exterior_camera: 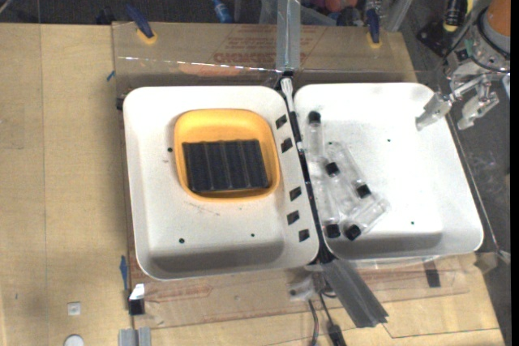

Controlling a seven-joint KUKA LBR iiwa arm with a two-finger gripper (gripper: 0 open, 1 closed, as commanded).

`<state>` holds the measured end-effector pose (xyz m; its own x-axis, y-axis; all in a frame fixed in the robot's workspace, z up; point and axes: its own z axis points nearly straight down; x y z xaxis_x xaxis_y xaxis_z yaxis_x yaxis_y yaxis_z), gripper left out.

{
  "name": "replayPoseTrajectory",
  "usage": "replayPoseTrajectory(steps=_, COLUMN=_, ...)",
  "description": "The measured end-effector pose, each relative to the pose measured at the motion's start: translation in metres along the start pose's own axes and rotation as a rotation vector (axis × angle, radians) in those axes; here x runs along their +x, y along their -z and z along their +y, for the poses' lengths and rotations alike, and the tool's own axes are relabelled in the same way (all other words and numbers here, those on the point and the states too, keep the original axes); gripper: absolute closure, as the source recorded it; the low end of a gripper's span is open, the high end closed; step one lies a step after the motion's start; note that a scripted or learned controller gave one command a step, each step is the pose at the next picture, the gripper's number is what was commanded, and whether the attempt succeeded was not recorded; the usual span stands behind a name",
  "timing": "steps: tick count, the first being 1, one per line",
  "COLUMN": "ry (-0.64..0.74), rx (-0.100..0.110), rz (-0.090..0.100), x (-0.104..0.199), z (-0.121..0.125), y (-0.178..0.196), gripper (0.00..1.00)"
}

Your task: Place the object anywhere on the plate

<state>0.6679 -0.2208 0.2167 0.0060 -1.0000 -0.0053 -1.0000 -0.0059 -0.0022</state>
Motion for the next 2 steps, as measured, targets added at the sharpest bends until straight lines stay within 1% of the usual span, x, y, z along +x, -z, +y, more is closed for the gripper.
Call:
replayPoseTrajectory(steps=1, ry=0.097, rx=0.005, rz=0.001, x=-0.002, z=-0.001, y=0.015, gripper=0.0)
replayPoseTrajectory(steps=2, ry=0.36, rx=-0.001, rz=0.0, x=-0.013, z=0.0, y=0.006, gripper=0.0)
